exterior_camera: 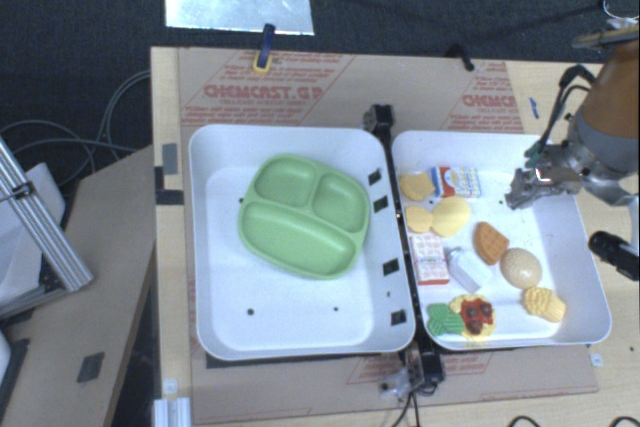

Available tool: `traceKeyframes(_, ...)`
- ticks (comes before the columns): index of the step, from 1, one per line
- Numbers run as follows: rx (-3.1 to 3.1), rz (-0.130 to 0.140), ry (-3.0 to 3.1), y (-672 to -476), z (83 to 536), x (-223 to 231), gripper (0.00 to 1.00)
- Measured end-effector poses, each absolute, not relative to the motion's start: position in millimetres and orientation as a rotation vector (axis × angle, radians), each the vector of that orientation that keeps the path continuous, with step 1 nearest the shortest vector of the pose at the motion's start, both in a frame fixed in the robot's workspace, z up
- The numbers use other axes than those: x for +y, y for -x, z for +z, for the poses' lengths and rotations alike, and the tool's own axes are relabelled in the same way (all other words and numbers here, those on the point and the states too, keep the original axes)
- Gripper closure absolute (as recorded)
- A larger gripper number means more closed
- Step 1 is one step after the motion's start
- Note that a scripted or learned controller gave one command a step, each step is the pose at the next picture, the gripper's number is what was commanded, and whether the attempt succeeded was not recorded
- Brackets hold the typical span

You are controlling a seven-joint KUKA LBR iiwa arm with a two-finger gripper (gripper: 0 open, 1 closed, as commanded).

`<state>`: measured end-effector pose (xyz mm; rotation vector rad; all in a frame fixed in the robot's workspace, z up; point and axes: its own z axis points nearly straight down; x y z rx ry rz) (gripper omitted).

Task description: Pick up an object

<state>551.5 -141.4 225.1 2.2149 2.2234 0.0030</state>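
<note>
Jaws are seen above the right bin, their state cannot be told; nothing is held. Toy foods, such as the brown bread, lie just below, ready for picking.

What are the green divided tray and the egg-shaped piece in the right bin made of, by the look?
Green tray: likely moulded plastic, matte; uniform colour, soft rounded compartment ridges, no glare. Egg-shaped piece: probably plastic toy food, smooth and slightly glossy; a pale highlight on top. Too small to rule out wood or rubber.
</note>
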Motion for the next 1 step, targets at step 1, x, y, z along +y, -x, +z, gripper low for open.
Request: traceKeyframes(1, 2.231, 0.004, -2.212, -534.4, 235.3, -93.8, 1.00)
